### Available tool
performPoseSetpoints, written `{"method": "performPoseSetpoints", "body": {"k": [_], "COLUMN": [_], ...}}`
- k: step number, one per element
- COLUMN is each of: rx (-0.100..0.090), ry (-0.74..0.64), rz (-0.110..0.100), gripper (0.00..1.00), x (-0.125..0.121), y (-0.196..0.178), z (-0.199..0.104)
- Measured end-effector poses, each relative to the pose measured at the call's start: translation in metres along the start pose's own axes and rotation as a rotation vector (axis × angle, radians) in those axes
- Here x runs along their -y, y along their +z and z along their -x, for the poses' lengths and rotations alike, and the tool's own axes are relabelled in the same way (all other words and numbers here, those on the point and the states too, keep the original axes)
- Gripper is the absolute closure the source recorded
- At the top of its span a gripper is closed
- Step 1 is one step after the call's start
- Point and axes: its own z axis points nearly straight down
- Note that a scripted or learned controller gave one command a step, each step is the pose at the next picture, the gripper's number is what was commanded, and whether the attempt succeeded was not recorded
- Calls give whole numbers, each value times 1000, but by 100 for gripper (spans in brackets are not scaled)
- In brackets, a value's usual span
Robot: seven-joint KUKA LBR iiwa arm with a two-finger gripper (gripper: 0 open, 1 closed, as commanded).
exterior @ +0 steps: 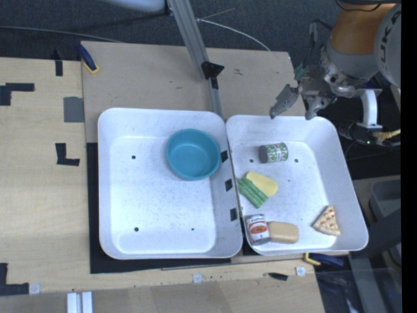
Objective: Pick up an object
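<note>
My gripper (294, 107) hangs above the far edge of the right bin (339, 149), open, with nothing between its fingers. Below it in that bin lies a small green-labelled can (273, 152) on its side. Nearer the front sit a corn cob with green husk (257, 187), a red-labelled can (256, 227), a tan bread-like piece (283, 232) and a pizza slice (327, 221). A blue bowl (193, 154) rests in the left bin (124, 194).
A grey metal pole (195, 38) slants down to the seam between the bins. The arm's orange wrist band (361, 12) is at the top right. Cables run along the bench's right side.
</note>
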Motion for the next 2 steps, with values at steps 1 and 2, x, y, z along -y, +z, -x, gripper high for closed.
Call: {"method": "performPoseSetpoints", "body": {"k": [1, 2], "rx": [0, 0], "ry": [1, 1], "rz": [-6, -7], "gripper": [0, 0], "x": [3, 6], "y": [65, 130], "z": [0, -4]}}
